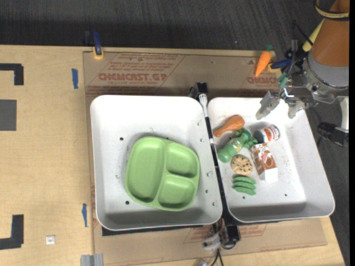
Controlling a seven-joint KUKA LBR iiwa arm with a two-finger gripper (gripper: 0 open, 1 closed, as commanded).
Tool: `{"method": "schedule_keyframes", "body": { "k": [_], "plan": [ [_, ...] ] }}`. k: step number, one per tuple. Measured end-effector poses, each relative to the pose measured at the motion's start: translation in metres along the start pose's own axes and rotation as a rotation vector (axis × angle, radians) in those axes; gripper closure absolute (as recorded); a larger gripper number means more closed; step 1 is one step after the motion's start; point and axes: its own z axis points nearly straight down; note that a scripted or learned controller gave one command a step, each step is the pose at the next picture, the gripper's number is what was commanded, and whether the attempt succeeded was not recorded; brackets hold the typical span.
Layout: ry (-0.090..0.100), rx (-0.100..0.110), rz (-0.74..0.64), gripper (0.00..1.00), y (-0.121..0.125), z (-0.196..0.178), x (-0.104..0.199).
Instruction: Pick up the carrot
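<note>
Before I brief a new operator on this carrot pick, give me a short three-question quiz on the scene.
1. True or false: the carrot lies inside the right bin.
2. Which bin holds the green divided plate? A) left bin B) right bin
3. Fill in: the gripper hangs over the right bin's ____ edge.

Key: 1 false, it lies on the bench beyond the bins. 2 A. 3 far.

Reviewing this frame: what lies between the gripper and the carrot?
In the camera view, nothing: the carrot lies outside the bins on the brown board, up-left of the gripper, which hangs over the right bin's far edge. Only board and bin rim lie between them.
</note>
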Motion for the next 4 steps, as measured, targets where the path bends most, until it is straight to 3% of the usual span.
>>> {"method": "schedule_keyframes", "body": {
  "k": [1,2,3,4],
  "plan": [
    [0.000,0.000,-0.101,0.00,0.062,0.097,0.018],
    [0.000,-0.002,0.012,0.00,0.078,0.185,0.004],
    [0.005,-0.004,0.674,0.00,0.057,0.193,0.002],
    [0.007,-0.011,0.672,1.00,0.059,0.181,0.003]
  ]
}}
